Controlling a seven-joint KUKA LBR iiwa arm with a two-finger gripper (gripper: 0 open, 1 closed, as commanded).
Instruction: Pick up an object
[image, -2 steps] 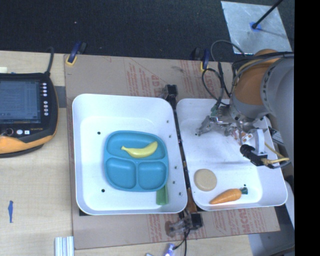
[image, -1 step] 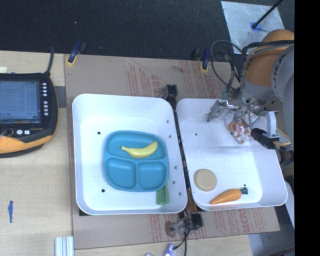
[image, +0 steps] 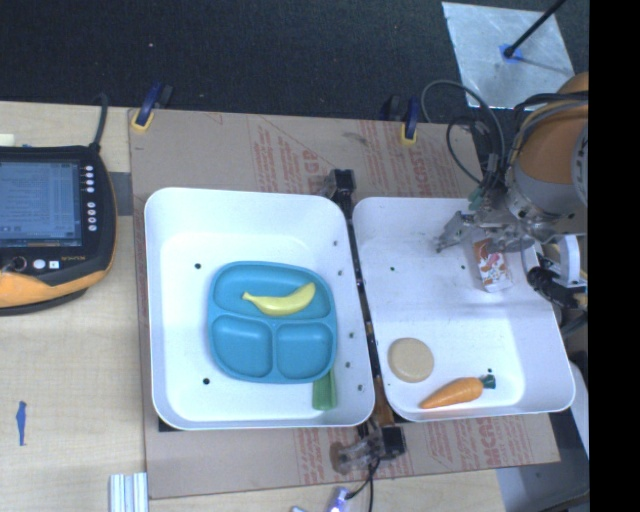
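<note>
The right bin (image: 440, 290) holds a round tan disc (image: 410, 359) and an orange carrot (image: 457, 393) near its front wall. A small white and red packet (image: 491, 270) lies at the bin's far right. My gripper (image: 489, 240) hangs directly over the packet's far end, very close to it or touching it. The left bin (image: 180, 240) holds a blue divided plate (image: 270, 335) with a yellow banana (image: 281, 298) in its far section. A green block (image: 324, 392) leans at the plate's front right corner.
A teach pendant (image: 50, 215) lies on the bench to the left of the bins. Cables (image: 470, 125) loop behind the right bin near the arm (image: 550, 150). Clamps hold the brown board under the bins at its far edge.
</note>
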